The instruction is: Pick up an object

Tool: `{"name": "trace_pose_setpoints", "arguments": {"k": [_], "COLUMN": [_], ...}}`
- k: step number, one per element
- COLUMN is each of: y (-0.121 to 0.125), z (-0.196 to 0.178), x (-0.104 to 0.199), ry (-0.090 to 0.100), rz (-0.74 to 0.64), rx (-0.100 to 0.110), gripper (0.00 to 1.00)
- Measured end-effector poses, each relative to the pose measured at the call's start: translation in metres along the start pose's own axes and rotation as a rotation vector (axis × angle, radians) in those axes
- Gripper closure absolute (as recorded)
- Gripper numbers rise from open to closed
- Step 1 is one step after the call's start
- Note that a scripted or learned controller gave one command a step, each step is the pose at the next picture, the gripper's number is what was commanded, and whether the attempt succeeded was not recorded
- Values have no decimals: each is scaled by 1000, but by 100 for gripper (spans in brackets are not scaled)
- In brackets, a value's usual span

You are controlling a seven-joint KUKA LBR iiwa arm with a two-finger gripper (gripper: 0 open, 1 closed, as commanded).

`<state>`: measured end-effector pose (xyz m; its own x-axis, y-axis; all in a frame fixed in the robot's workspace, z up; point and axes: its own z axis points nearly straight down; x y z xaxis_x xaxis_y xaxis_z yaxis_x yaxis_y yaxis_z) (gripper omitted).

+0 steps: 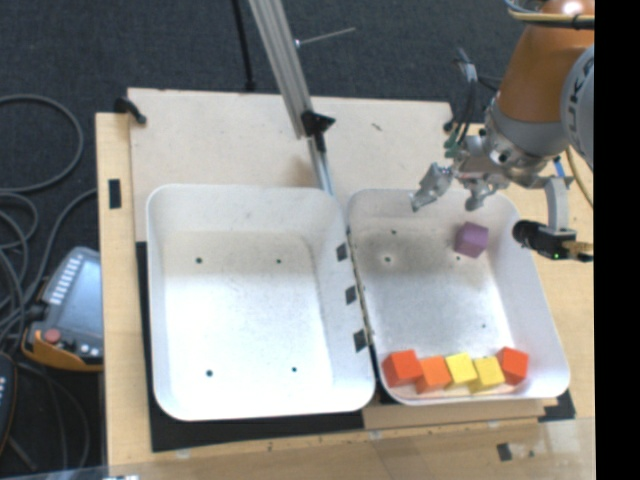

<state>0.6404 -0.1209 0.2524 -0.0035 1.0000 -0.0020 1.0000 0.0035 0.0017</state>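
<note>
A purple cube [471,239] lies in the right bin [430,298], near its far right corner. Along that bin's near wall sits a row of blocks: an orange-red block [401,366], an orange block [433,373], two yellow blocks [474,370] and a red block [513,363]. My gripper [452,192] hangs over the bin's far edge, just above and left of the purple cube. Its two fingers are spread apart with nothing between them.
The left bin [250,298] lies beside the right one, with a clipped divider between them. A slanted metal rail [285,68] rises from the bench behind the bins. Cables and a pendant [70,308] lie off the bench's left side.
</note>
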Motion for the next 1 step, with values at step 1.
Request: {"name": "trace_pose_setpoints", "arguments": {"k": [1], "y": [-16], "z": [-102], "x": [-63], "ry": [-4], "rz": [7], "rx": [-8], "gripper": [0]}}
